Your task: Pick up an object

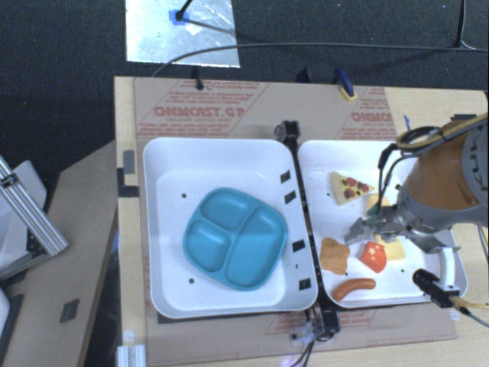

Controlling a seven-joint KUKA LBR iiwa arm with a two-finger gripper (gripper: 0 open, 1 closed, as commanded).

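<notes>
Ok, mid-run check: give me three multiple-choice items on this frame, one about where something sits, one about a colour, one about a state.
1. Which bin holds the divided plate?
A. left bin
B. right bin
C. neither

2. What colour is the divided plate?
A. red
B. blue
C. yellow

3. Where is the end effector?
A. over the left bin
B. outside both bins
C. low in the right bin, among the toy foods

Answers: 1 A, it lies flat in the left bin. 2 B, it is blue all over. 3 C, it sits near the red piece, the pizza slice and the sausage.
</notes>
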